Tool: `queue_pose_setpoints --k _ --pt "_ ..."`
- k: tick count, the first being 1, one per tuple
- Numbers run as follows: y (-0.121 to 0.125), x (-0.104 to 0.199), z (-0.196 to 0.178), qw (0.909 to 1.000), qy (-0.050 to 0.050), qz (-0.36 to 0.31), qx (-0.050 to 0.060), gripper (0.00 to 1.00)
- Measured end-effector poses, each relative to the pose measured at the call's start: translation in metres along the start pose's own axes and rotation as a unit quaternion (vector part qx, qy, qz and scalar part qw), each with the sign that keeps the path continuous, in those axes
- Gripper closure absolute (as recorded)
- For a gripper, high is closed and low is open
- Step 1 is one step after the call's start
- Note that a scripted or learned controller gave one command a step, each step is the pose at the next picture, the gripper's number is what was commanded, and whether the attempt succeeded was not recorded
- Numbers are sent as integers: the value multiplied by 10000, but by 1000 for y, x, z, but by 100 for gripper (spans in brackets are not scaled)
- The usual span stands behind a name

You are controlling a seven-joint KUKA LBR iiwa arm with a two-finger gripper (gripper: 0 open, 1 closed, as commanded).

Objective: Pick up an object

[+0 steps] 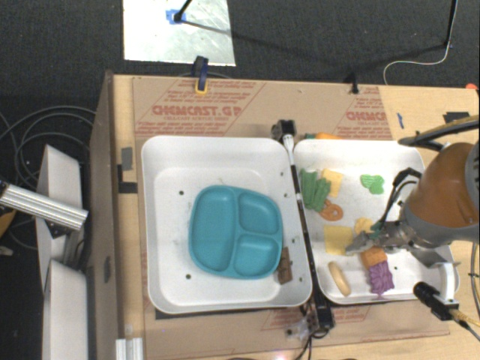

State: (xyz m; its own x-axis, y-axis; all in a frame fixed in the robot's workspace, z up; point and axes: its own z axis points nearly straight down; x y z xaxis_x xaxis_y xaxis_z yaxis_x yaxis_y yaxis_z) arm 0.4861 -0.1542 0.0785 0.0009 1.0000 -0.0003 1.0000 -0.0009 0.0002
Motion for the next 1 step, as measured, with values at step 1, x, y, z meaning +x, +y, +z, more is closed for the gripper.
queue_pose_setpoints --k 1 --pt "80 -10 -7 10000 -13 -38 -47 0"
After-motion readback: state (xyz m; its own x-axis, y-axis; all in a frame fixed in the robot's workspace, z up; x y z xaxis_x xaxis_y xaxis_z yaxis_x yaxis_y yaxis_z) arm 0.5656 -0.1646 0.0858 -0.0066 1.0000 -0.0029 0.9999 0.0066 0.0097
